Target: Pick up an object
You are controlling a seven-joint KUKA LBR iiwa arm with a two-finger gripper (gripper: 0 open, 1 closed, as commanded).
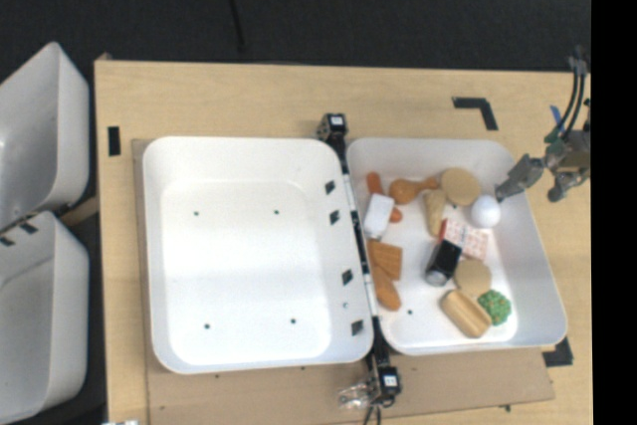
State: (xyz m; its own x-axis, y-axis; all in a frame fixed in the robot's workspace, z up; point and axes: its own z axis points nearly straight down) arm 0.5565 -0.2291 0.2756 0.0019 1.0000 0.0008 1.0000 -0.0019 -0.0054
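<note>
The right bin holds several small toy items. Among them are a white ball, a round tan biscuit, a white block, a black cylinder, a red-and-white box, a bread loaf and a green broccoli piece. My gripper hovers over the bin's upper right corner, reaching in from the right. It is open with nothing between its fingers. Its left fingertip sits just up and right of the white ball.
The left bin lies beside the right one, sharing a clipped middle edge. Orange pieces lie along the right bin's left wall. Bare bench surrounds both bins; white housings stand at far left.
</note>
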